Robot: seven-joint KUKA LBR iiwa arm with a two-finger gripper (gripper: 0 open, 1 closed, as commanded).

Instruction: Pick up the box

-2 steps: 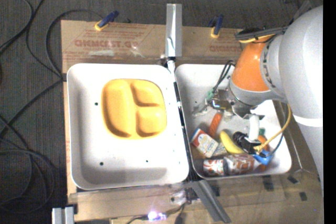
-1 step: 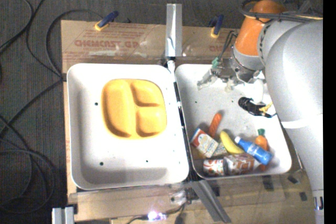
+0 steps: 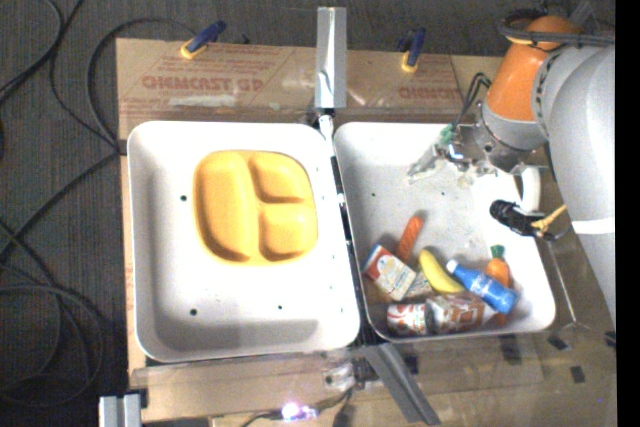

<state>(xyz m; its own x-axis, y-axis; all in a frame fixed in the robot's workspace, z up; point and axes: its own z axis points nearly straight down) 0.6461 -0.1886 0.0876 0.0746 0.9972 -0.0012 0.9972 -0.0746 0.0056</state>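
The box [image 3: 389, 271] is a small orange and white carton lying in the front part of the right bin [image 3: 375, 165], beside a banana [image 3: 438, 270]. My gripper [image 3: 441, 163] hovers over the far right part of that bin, well behind the box and apart from it. Its fingers are open with nothing between them.
Around the box lie a carrot [image 3: 410, 235], a blue bottle [image 3: 484, 286], a small orange item [image 3: 497, 269] and a red and white packet [image 3: 440, 316]. The left bin [image 3: 160, 315] holds a yellow compartment tray [image 3: 256, 205]. A metal post [image 3: 330, 55] stands behind the bins.
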